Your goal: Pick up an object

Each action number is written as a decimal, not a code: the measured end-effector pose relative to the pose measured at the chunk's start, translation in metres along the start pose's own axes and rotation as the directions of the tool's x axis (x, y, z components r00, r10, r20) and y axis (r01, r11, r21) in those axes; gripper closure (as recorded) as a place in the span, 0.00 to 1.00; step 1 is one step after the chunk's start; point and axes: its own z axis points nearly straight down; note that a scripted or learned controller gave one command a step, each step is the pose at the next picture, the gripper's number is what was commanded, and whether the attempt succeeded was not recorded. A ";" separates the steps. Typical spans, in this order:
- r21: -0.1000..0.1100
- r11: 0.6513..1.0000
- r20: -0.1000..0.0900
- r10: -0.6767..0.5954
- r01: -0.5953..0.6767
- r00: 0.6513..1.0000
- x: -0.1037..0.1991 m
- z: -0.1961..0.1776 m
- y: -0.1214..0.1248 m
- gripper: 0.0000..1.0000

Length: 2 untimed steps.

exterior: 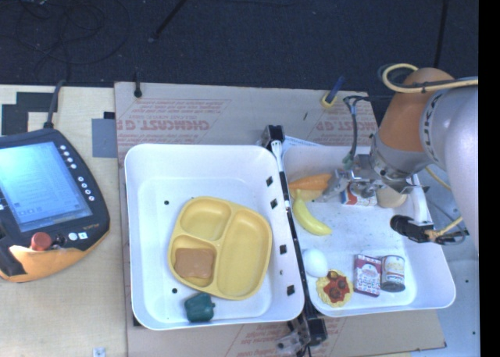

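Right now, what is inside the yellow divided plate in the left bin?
The yellow divided plate holds a brown toast-like slice in its lower left compartment. Nothing else shows in its other two compartments. What lies under the slice is covered.

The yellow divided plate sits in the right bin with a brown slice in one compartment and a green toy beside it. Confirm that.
Wrong in one respect: the yellow divided plate sits in the left bin, not the right one. The camera view shows it there, with the brown slice in its near-left compartment and the green toy beside it on the bin floor.
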 end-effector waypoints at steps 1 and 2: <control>0.004 1.000 -0.001 -0.003 0.003 1.000 -0.004 0.000 0.015 0.00; -0.008 1.000 0.009 0.004 -0.004 1.000 0.055 -0.002 -0.036 0.00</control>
